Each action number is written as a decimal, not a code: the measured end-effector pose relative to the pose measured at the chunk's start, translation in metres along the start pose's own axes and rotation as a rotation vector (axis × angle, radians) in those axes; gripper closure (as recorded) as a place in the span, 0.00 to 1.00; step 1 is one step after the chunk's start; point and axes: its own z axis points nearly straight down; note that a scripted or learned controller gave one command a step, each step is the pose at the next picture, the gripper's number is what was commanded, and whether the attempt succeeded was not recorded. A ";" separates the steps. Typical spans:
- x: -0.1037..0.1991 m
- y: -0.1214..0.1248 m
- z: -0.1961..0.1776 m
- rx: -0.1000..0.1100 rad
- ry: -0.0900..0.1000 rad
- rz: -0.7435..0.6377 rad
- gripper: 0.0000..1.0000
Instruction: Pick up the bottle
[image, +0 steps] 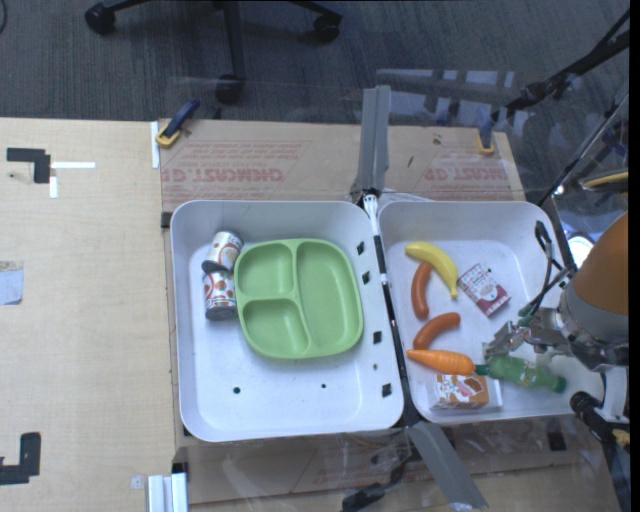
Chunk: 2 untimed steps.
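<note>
The bottle (523, 373) lies on its side in the right bin (470, 218), near that bin's front right corner, its length running roughly left to right. It is green and slim, apparently a light plastic piece; I judge it stiff enough to take a firm pinch but smooth and round, so liable to roll or slip if caught off-centre. The soundest hold would be across the middle of the body, fingers closing square to its length. The end effector (512, 338) hangs just behind and above the bottle's left portion, close to it; metal parts and cabling crowd the spot, and I cannot tell how far the fingers are parted or whether anything is between them. No grasp on the bottle is evident. Crowding is the chief hazard: a carrot (441, 360) lies with its tip just beside the bottle's left end, and a small carton (465, 392) sits just in front of that end. A sausage (436, 329) lies behind the carrot, with a second sausage (420, 291), a banana (434, 264) and a red-and-white box (484, 288) further back. The left bin (200, 400) holds a green divided plate (300, 297) with two cans (221, 275) just beside its left edge, well apart from the work. Both bins stand on the bench (75, 330).
</note>
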 end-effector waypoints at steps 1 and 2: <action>0.000 0.000 -0.009 0.000 0.001 0.003 1.00; 0.000 0.000 -0.009 0.000 0.001 0.003 0.00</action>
